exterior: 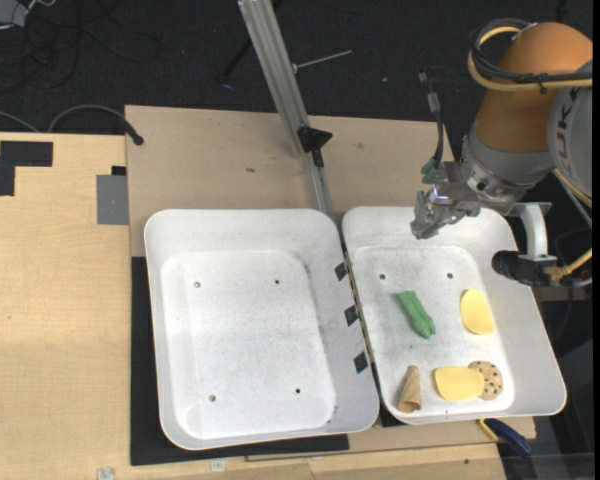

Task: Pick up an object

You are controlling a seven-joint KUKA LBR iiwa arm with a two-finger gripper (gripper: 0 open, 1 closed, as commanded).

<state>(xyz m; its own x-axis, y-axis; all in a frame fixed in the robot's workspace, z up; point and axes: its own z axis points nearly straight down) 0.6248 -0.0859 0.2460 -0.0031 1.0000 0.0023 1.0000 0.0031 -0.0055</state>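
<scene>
In the right bin (540, 368) lie a green pod-shaped piece (416, 313), a yellow oval piece (476, 311), a flatter yellow piece (457, 383), a speckled cookie (488, 378) and a tan cone (410, 389). My gripper (432, 218) hangs over the far edge of that bin, well above and behind the green piece. Nothing shows between or under its tips.
The left bin (170, 268) stands beside the right one, joined by black clips (351, 314). A slanted metal rail (285, 88) rises behind the bins. A light wooden table (50, 298) lies to the left. The arm's orange band (535, 63) and cables fill the upper right.
</scene>
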